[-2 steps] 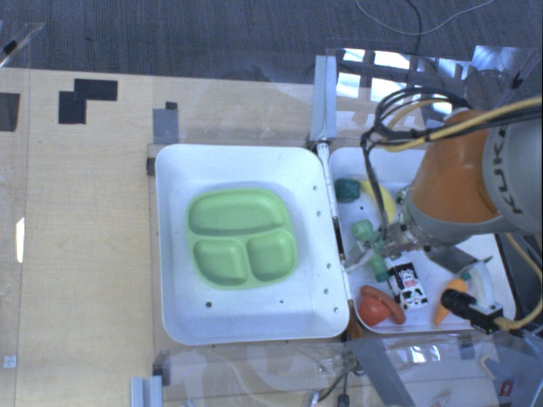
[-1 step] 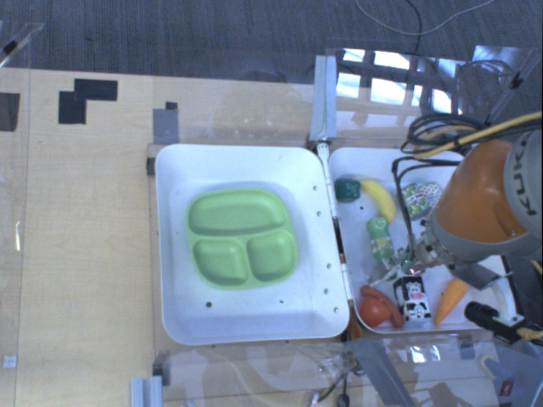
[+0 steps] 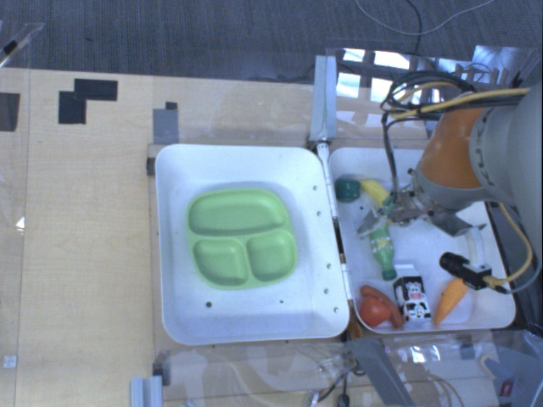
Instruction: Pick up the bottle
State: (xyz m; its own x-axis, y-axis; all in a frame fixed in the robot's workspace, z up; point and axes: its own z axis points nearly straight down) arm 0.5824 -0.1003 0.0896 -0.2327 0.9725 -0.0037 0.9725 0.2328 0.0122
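- Bottle [image 3: 382, 248] has three neighbours on its near side, at the near end of the right bin [image 3: 428, 244]: one red fruit-like item [image 3: 376, 306], one small black-and-white box [image 3: 411, 299], one orange carrot [image 3: 450, 298].
- One bottle only: pale green, lying flat left of that bin's middle, cap toward the near side, apart from those three.
- Handling, judged: small plastic, light, smooth and round, so likely to roll or slip. Take it across the mid-body, not the cap.
- Left bin [image 3: 170, 253]: one green three-compartment tray [image 3: 242, 236].
- Tool [image 3: 379, 219] sits over the bottle's far end; cannot tell how far open, nor whether it has hold of anything.
- Farthest in the right bin: one teal item [image 3: 348, 189], one yellow item [image 3: 373, 192], side by side.
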